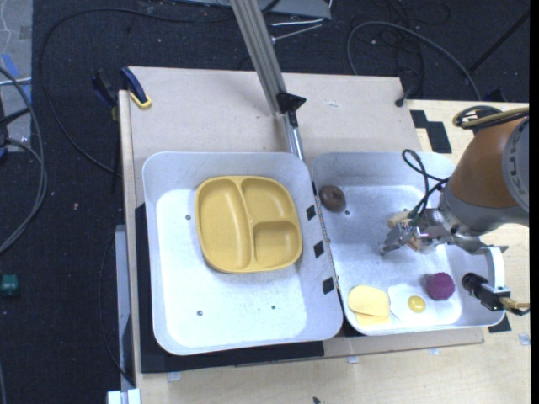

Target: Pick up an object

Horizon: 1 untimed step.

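Note:
In the right bin [370, 204], a small brown round object [333, 197] lies near the far left corner. A purple ball [440, 286], a pale yellow block [369, 300] and a small yellow piece [416, 304] lie along the near edge. My gripper [394, 232] hangs over the middle of this bin, pointing left, open, with nothing between its fingers. It is right of the brown object and above the purple ball in the picture, touching none of them.
The left bin [168, 310] holds a yellow divided plate [249, 223]. A metal pole [261, 49] slants down to the gap between the bins. The arm's orange band [488, 171] is above the right bin's right side.

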Each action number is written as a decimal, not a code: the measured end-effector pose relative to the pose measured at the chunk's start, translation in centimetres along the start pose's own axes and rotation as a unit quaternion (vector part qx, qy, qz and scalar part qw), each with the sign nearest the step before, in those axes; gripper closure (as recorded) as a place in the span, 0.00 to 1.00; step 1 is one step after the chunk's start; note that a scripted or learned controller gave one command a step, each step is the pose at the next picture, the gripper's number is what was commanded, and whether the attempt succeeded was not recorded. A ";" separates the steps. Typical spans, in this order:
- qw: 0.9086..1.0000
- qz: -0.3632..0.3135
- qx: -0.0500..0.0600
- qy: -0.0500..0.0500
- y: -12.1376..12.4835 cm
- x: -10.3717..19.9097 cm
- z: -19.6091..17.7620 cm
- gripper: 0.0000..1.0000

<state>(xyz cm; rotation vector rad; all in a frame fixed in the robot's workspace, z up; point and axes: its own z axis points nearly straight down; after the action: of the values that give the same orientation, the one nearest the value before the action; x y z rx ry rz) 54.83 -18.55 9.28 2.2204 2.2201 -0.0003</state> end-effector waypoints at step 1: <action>1.000 0.000 -0.003 -0.001 0.2 -0.1 -1.2 1.00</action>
<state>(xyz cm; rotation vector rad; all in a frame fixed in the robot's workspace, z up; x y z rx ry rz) 54.99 -18.63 10.52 2.2159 2.2161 0.0029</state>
